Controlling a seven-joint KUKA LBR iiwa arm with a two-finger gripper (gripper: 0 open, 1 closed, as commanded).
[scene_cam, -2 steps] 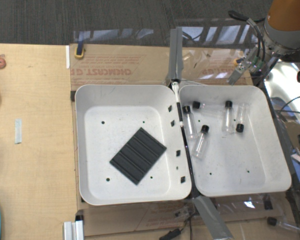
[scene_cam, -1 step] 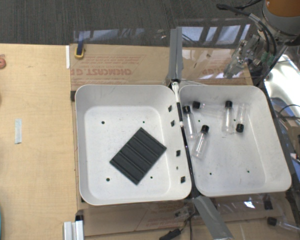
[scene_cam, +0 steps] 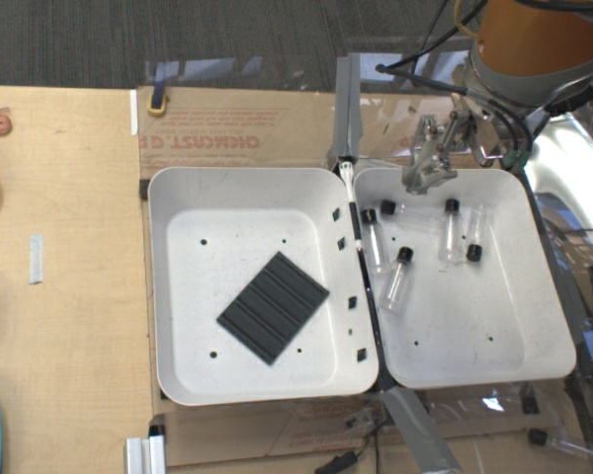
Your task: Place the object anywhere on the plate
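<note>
— Four clear vials (scene_cam: 398,275) with black caps lay scattered in the right bin (scene_cam: 534,354); the dark ribbed plate (scene_cam: 274,306) sat flat in the left bin (scene_cam: 178,363), well apart from them.

— And the gripper (scene_cam: 427,171)?

— It hung above the right bin's far edge, near the vials but touching none. Nothing showed between its tips; whether it stood open or closed, I could not tell.

— What could have gone wrong?

— My guess: the vials were smooth, round and slender, so one might have rolled away or slipped out of a pinch. Two lay just beside each other, which could have spoiled a clean grasp. On the plate's grooved rectangle, a cylinder might also have rolled off.
</note>
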